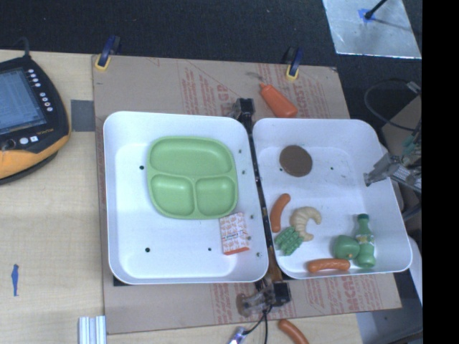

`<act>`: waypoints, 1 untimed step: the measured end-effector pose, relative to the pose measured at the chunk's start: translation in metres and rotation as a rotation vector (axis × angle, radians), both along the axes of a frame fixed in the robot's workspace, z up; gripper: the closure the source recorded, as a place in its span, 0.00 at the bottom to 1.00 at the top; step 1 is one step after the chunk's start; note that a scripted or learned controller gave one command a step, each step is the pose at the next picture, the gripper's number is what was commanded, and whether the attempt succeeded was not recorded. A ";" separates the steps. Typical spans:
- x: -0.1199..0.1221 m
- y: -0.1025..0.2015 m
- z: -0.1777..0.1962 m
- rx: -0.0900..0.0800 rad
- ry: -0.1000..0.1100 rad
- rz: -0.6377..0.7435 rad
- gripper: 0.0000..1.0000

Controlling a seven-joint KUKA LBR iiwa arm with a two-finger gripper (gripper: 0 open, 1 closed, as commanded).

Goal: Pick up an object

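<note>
The right bin (337,138) holds a brown round disc (295,160), an orange sausage (280,211), a pale croissant (308,221), a green knobbly piece (288,241), a green bottle (364,240) beside a round green fruit (345,247), and a second sausage (328,266) by the front wall. My gripper (380,172) reaches in at the right rim of this bin, above the bare floor, to the right of the brown disc. Nothing shows between its tips. The left bin (125,213) holds a green divided plate (192,175) and a small red-and-white packet (234,233).
An orange carrot-like toy (277,100) lies on the cardboard behind the bins. Another sausage (294,330) lies in front of them near a cable. A teach pendant (25,124) rests on the bench at far left. Clamps (107,51) pin the cardboard.
</note>
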State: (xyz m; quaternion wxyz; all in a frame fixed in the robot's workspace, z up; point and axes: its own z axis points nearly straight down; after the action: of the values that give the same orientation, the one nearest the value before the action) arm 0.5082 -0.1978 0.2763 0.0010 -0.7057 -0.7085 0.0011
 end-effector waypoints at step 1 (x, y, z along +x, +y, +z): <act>0.039 -0.013 -0.180 0.001 0.005 0.002 0.00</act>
State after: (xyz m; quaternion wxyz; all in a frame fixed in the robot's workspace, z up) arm 0.5472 -0.2110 0.0959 0.0031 -0.7049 -0.7093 0.0026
